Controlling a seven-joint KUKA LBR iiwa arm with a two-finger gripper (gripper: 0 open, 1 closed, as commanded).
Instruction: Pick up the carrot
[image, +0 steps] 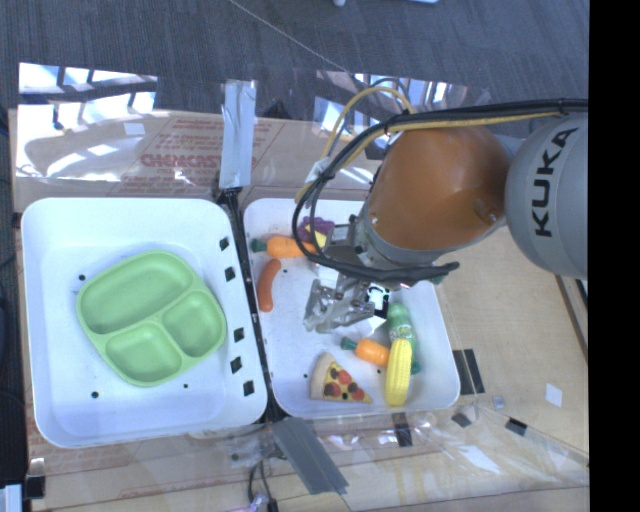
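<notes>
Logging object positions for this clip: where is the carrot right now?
The carrot lies in the right bin, toward its near edge, touching the corn cob on its right, with the pizza slice just below-left and the gripper above it.

Left bin (40, 330): green three-compartment plate (150, 316). Right bin (290, 395): pizza slice (338, 381) at near edge, corn cob (399, 371) just beside it, green bottle (401, 323) touching corn, orange sausage (268, 283) near left wall.
</notes>
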